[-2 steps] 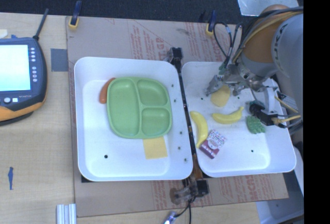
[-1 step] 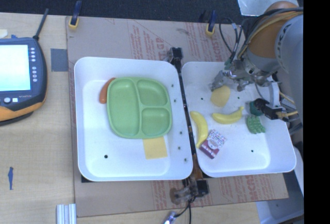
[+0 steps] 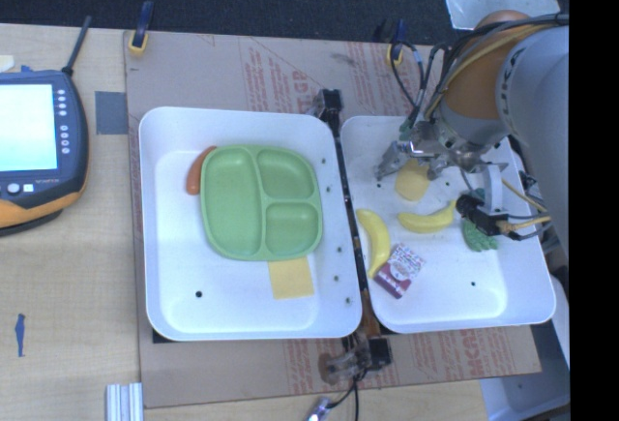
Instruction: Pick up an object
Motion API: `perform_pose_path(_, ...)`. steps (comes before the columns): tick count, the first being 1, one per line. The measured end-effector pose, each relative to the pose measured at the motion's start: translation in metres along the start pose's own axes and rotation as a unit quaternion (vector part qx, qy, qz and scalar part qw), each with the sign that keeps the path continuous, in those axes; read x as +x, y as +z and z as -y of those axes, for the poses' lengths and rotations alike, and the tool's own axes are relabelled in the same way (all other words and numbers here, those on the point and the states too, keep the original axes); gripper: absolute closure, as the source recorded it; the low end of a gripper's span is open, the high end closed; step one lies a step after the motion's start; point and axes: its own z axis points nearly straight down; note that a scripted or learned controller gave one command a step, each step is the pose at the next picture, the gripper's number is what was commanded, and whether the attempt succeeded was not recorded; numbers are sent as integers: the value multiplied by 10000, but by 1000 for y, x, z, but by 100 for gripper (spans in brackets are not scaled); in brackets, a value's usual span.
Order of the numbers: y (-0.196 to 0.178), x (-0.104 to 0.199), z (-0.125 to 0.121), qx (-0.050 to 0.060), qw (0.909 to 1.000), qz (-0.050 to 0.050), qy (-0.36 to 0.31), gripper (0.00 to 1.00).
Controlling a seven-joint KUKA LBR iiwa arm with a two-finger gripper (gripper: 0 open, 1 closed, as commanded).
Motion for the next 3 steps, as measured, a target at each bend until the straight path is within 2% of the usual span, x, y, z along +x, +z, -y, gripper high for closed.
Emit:
perform_pose_path(1, -1, -32, -14, -14, 10000, -2, 21, 0)
perform_pose_path(2, 0, -1, -6, 1, 10000, -1, 3, 0)
perform_pose_path(3, -1, -25, -15, -17, 10000, -1, 19, 0)
